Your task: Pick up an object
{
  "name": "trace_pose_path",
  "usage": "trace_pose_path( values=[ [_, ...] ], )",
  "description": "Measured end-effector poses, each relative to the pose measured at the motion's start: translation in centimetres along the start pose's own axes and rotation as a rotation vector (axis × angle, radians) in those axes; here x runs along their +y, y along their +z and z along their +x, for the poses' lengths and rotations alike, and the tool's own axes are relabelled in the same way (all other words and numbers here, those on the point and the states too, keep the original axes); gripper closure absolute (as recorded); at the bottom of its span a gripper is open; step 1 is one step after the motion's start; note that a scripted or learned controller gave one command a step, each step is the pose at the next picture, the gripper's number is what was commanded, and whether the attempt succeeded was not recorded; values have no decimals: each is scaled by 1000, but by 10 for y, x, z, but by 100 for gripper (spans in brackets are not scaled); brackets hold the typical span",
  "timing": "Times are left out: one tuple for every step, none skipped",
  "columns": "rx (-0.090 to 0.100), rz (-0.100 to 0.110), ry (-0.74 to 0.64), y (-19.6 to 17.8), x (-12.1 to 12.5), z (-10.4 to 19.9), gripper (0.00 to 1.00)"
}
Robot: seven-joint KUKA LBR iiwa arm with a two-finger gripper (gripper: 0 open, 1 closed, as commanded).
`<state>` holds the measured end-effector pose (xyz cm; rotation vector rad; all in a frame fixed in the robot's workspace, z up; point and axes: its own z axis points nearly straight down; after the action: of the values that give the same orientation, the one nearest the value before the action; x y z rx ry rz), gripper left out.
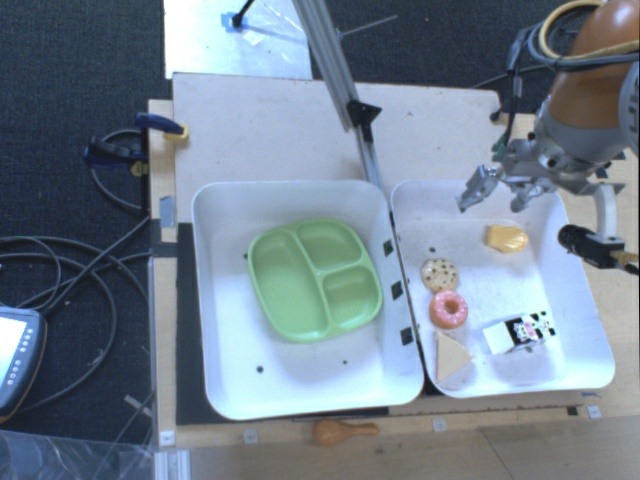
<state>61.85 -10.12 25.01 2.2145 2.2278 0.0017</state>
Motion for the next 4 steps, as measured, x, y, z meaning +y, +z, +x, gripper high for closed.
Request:
trace_pose_path(
  values=[
    [0,0,1,0,0,0,0],
    [-1,2,4,42,4,-2,0],
    [-1,4,6,85,5,-6,0],
    [0,5,6,138,-3,1,0]
  ],
)
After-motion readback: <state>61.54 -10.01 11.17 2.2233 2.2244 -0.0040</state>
